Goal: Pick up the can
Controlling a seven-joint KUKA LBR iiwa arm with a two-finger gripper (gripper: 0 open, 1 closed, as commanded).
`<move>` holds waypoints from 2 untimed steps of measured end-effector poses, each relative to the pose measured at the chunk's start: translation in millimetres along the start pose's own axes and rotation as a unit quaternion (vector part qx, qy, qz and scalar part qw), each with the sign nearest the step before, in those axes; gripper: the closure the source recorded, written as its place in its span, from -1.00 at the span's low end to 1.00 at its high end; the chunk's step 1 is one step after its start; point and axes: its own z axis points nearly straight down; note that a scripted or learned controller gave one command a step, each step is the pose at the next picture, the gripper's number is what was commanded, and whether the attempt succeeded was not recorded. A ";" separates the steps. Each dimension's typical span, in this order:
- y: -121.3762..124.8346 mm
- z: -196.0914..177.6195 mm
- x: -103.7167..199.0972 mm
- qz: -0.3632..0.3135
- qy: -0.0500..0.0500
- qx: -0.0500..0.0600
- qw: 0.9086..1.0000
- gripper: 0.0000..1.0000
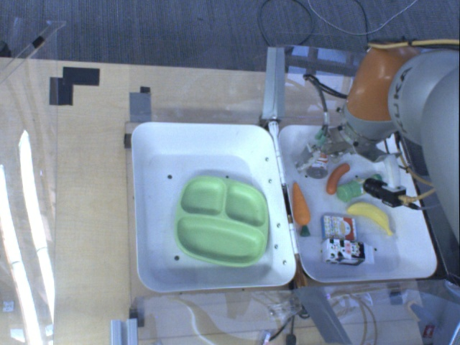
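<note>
Lowered into the far left corner of the right bin (pixel 424 261): the gripper (pixel 325 148), directly over the silvery can (pixel 314 167), too blurred to tell whether anything is clasped. Spread near the can: a sausage (pixel 337 179), carrot (pixel 300 205), green block (pixel 351 191), banana (pixel 371 215) and small cartons (pixel 342 239). In the left bin (pixel 151 264): a green divided tray (pixel 222 220).

We see two smooth white plastic bins (pixel 144 214). At nine o'clock, the green tray (pixel 221 221) looks like soft matt plastic. The bench (pixel 72 192) is pale wood. The can (pixel 314 168) looks like shiny metal.
</note>
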 end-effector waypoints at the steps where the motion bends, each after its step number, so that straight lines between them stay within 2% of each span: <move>1: 1.6 -9.7 -0.1 -0.001 0.000 -0.001 1.000 1.00; 2: 12.8 -30.8 -40.8 -0.121 0.002 0.004 0.993 1.00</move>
